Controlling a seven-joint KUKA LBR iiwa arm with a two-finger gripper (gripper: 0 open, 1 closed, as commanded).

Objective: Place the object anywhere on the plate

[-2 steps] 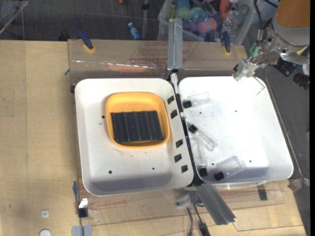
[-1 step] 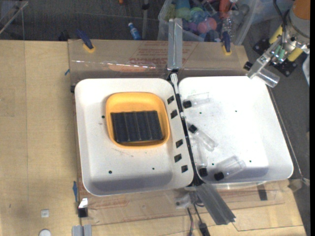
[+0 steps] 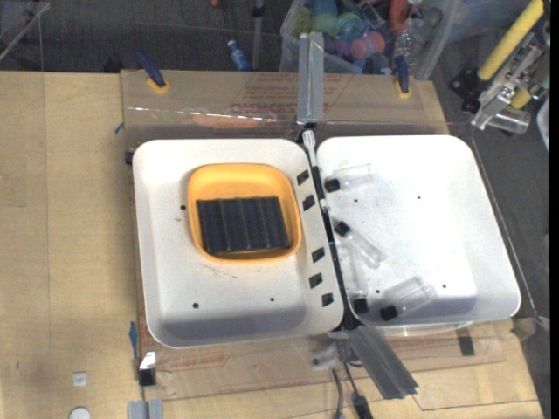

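Camera view puts the dark ribbed rectangular slab (image 3: 243, 225) flat on the rounded orange plastic plate (image 3: 203, 184) in the left white bin (image 3: 157, 234), long axis across the frame, well left of the metallic gripper (image 3: 500, 110) beyond the right white bin (image 3: 472, 234); I cannot tell whether that gripper is open or closed, and I judge placement done

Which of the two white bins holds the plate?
The left bin: the orange plate sits in it, bearing a dark ridged object. The right bin holds clear vials.
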